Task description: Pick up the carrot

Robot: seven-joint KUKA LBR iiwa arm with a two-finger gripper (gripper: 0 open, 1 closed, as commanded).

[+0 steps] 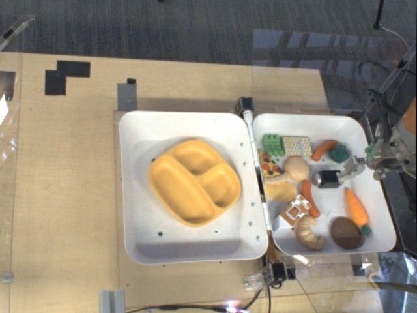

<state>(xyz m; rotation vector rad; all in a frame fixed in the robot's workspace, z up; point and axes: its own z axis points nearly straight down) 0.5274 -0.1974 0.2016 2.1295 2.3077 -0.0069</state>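
An orange carrot (pixel 356 207) with a small green end lies in the right bin (pixel 376 237), near its right wall. A second orange, carrot-like piece (pixel 322 150) with a green leafy top (pixel 339 153) lies at the back of that bin. My gripper (pixel 373 160) hangs over the bin's right rim, above and behind the first carrot and to the right of the second one. Nothing shows in its grasp.
Also in the right bin are a green block (pixel 272 143), a patterned sponge (pixel 296 144), a pizza slice (pixel 269 167), a beige ball (pixel 297 168), a thin orange stick (pixel 309 199), a croissant (pixel 310 233) and a brown ball (pixel 345 232). The left bin (pixel 137 240) holds a yellow divided plate (pixel 194 181).
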